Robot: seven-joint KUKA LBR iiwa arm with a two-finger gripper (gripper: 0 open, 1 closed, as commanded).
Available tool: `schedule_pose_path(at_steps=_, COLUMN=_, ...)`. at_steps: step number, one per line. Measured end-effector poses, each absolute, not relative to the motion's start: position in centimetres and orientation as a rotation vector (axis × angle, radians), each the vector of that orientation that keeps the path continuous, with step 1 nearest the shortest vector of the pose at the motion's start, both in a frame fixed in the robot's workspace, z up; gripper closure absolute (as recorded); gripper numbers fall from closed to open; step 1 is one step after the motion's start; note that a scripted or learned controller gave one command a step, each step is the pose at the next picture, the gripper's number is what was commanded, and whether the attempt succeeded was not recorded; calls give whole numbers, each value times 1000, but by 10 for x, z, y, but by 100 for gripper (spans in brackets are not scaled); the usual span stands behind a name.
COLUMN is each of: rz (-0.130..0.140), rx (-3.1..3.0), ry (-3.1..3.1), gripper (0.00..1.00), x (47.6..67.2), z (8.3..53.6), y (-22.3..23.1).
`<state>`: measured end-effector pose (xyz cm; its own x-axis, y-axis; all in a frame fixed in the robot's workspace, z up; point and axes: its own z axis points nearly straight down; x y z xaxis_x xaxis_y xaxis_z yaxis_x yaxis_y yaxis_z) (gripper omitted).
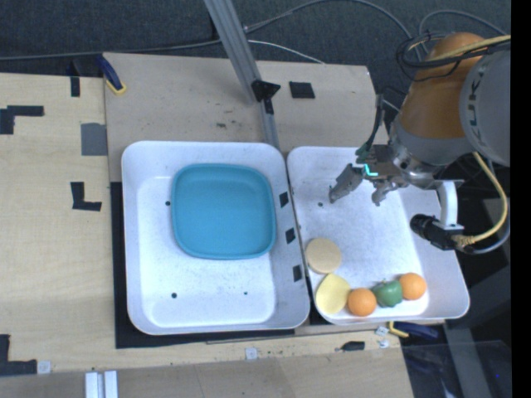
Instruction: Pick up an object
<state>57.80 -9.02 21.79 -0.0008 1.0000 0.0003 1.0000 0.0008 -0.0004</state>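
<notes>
In the camera view, the gripper (359, 189) hangs over the far part of the right bin (365, 230), its fingers spread wide with nothing between them. Near the bin's front edge lie a tan disc (323, 255), a yellow piece (332, 293), two orange balls (362, 302) and a green toy (387, 293). The left bin (149, 288) holds a blue plate (222, 211).

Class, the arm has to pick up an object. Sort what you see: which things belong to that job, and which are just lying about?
Part of the job:
gripper, open above the right bin
beige disc
yellow piece
two orange balls
green piece

Just lying about:
blue plate in the left bin
metal pole
</notes>
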Motion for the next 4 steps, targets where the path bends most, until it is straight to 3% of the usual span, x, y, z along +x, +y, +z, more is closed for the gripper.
schedule_pose_path(at_steps=1, rz=0, rx=-2220, ry=-2222, gripper=0, x=578, z=218, y=-90)
schedule_pose_path(at_steps=2, rz=6, rx=-2219, ry=-2219, gripper=0, x=572, z=162, y=-99)
schedule_pose_path(at_steps=3, rz=6, rx=-2218, ry=-2219, gripper=0, x=580, z=106, y=-102)
schedule_pose_path(at_steps=4, rz=0, rx=-2221, ry=-2223, gripper=0, x=580, z=89, y=-102)
